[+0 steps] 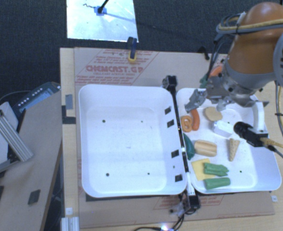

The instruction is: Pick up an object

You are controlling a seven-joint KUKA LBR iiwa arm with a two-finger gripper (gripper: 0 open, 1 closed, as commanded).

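Orange and grey, my arm [257,37] reaches in from the right of the camera view and hangs over the upper part of the right bin [271,177], with my tool [198,100] low over the bin's upper left corner. I judge this to be the approach: the tool is above the clutter but I see nothing between its fingers, and from this slant I cannot tell how far apart they stand. Nearest beneath it lie the orange carrot [195,120] and, just beside that against the divider, a small orange ring [186,124]; a round tan piece [212,114] sits close to the right. Further down the bin are a bread roll [205,148], a cone [233,148], a yellow slab [199,167] and two green pods [215,175]. The next move, as I read it, calls for settling on one item, probably the carrot, lining the fingers across its narrow width and going straight down without nudging the ring. The left bin [127,138] holds nothing to aim for. My wrist and a black cable fitting [247,133] cover part of the right bin, so whatever lies under them I cannot make out.
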